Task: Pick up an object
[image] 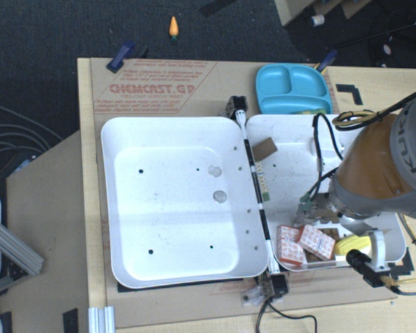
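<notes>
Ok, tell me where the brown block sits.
The brown block lies in the right bin, near its far left corner, beside the divider between the bins and below the blue tray.

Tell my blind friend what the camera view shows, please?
A grey and orange robot arm reaches over the right white bin, above some red-and-white packets, a yellow thing and a brown block. A blue tray sits behind.

Bench clutter outside the bins

A blue divided tray (293,89) lies on the bench well beyond the gripper, toward the far edge, a blue-handled tool (325,62) touching its far right corner. Far to the gripper's left, a blue clip (120,57) sits on the bench's far corner, and a small orange carrot-shaped piece (173,27) lies on the dark floor beyond it.
</notes>
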You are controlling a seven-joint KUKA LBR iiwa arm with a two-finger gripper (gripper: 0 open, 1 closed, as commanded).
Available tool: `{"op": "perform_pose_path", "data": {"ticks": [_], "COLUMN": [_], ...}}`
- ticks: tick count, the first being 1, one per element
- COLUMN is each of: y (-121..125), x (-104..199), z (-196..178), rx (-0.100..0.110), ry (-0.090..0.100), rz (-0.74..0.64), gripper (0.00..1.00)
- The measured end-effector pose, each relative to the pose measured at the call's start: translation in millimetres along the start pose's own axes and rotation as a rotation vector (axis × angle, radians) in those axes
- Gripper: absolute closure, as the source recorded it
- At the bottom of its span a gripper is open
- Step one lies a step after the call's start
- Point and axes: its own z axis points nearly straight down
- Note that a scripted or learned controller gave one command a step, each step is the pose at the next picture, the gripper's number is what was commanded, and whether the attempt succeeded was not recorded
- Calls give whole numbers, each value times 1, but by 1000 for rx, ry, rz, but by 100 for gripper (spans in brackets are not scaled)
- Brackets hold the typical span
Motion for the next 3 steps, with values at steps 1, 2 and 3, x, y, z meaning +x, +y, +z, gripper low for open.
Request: {"op": "perform_pose_path", "data": {"ticks": [1,2,3], "y": [19,14,14], "x": [-22,-1,-2], "z": [-280,-79,-79], "rx": [-1,3,1], "ry": [-1,0,0], "rz": [-1,-1,-1], "gripper": [100,100,0]}}
